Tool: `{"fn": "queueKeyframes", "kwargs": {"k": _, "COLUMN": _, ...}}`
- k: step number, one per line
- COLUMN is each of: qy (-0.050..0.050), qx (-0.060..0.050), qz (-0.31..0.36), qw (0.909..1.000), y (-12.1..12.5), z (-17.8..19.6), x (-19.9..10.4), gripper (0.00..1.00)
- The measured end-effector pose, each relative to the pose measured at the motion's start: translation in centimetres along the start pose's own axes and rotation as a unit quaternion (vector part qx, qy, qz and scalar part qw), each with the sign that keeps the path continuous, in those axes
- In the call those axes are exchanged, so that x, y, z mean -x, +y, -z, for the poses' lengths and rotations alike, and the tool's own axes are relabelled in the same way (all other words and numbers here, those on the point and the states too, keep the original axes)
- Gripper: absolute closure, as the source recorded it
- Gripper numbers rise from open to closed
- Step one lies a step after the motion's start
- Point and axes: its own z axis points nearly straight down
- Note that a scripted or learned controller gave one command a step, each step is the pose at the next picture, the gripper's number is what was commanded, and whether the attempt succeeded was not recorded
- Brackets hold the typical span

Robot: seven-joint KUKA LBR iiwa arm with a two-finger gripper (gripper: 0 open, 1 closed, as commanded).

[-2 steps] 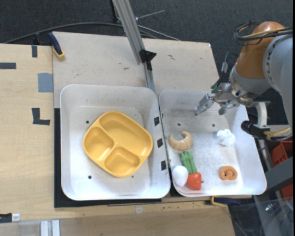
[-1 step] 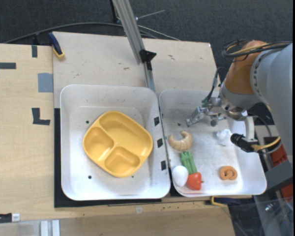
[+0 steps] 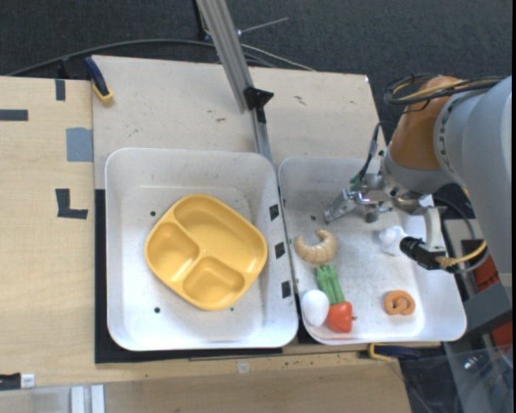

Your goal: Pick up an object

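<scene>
Over the right bin [image 3: 430, 329], near its far side, the claw [image 3: 333, 213] hangs low with its two metal fingers spread apart and nothing between them. Its fingertips [image 3: 328, 216] point toward the left wall of that bin, just above the white floor; whether they touch the floor cannot be told. Just below the claw, close but apart from it, lies a tan croissant [image 3: 316, 247], curved like a crescent. Nearer the front edge sit a green vegetable piece [image 3: 328, 283], a white egg [image 3: 314, 306] and a red tomato [image 3: 340, 317], packed close together along the left wall. A small orange ring pastry [image 3: 399, 303] rests by itself toward the bin's front right corner, and a small white scrap [image 3: 390, 237] lies under the wrist. The left bin [image 3: 125, 231] holds a yellow divided plate [image 3: 206, 251], set at a tilt to the bin walls. Both bins rest on the pale tabletop [image 3: 172, 101].
</scene>
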Motion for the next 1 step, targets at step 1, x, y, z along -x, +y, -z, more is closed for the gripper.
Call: {"fn": "queueKeyframes", "kwargs": {"k": 1, "qy": 0.0, "qx": 0.0, "qz": 0.001, "qw": 1.0, "y": 0.03, "z": 1.06, "x": -0.08, "gripper": 1.0}}
